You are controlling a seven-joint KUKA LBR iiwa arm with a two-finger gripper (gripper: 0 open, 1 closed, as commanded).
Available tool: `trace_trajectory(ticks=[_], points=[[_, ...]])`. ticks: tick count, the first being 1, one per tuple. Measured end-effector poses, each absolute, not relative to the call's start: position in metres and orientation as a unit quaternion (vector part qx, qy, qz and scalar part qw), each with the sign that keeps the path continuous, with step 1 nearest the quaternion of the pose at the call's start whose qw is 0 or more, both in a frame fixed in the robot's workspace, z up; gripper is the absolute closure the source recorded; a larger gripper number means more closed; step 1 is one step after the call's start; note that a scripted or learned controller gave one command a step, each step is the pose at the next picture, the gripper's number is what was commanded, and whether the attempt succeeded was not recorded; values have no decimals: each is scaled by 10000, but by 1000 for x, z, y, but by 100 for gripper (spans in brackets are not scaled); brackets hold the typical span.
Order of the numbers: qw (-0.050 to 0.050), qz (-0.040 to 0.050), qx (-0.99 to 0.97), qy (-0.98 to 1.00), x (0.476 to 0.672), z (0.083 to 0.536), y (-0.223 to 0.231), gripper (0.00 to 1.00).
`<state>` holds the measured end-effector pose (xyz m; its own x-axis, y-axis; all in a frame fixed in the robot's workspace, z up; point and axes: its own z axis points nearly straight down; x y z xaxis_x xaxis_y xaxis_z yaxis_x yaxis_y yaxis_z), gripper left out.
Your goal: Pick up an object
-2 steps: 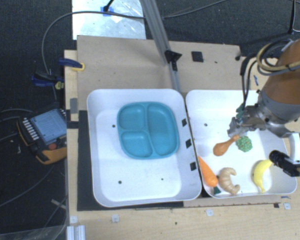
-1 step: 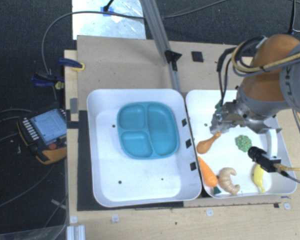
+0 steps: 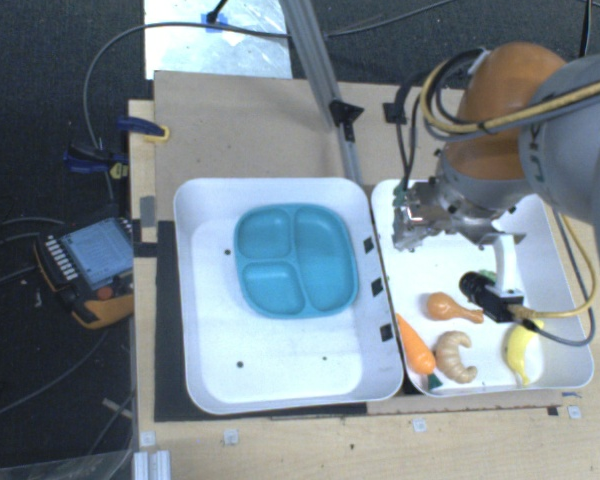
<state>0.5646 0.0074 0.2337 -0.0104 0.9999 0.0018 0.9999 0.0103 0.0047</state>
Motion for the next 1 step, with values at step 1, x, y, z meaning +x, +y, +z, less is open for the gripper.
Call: trace_trajectory(ticks=[1], points=[[10, 23, 7033, 7109, 597, 232, 60, 100]])
